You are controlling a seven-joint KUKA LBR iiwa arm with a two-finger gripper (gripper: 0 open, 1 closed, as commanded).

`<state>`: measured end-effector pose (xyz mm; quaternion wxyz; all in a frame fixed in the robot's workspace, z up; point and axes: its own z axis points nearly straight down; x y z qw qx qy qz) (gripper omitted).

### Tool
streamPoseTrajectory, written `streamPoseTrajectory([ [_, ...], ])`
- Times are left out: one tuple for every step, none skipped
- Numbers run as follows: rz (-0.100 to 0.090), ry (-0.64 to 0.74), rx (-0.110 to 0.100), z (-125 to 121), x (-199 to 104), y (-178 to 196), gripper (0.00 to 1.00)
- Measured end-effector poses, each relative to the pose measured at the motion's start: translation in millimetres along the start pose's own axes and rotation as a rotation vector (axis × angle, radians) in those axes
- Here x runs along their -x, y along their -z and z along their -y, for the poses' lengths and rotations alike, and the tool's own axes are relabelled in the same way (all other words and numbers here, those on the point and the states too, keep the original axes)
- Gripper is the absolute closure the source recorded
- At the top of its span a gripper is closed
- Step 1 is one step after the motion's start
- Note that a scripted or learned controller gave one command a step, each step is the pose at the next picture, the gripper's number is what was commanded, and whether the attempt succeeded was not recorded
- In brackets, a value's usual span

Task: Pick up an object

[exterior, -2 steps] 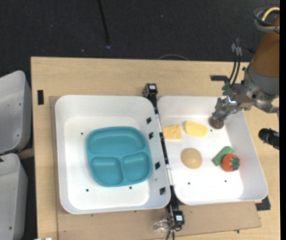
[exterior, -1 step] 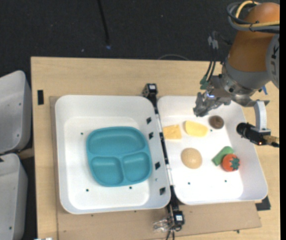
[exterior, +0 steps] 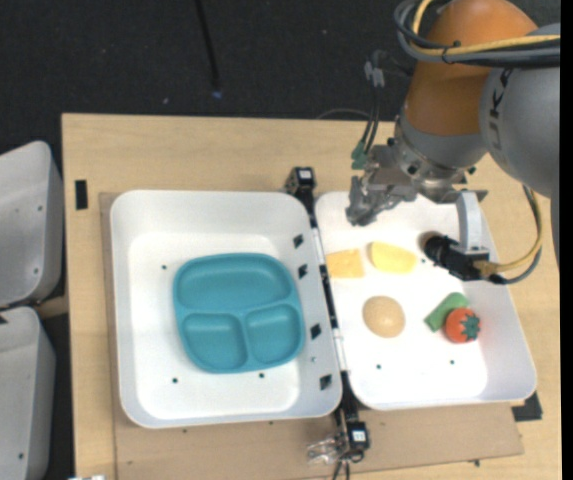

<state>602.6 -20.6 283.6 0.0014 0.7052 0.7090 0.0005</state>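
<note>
Arm reaches in over the far side of the right-hand shallow white bin, grey links bent downward, the orange band just above the wrist. You see its two-finger gripper low over that bin's far left corner; whether it is spread or closed, you cannot tell. Just nearer in that bin lie a flat orange-yellow cheese slice and a pale yellow lemon-shaped piece, untouched.
</note>
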Motion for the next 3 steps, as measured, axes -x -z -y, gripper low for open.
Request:
streamPoseTrajectory([
  [-0.001, 0.000, 0.001, -4.0, -50.5, -3.9, 1.00],
  [-0.001, 0.000, 0.000, -18.7, -99.2, -6.7, 1.00],
  [0.000, -0.002, -0.002, -18.0, -96.6, -6.6, 0.00],
])
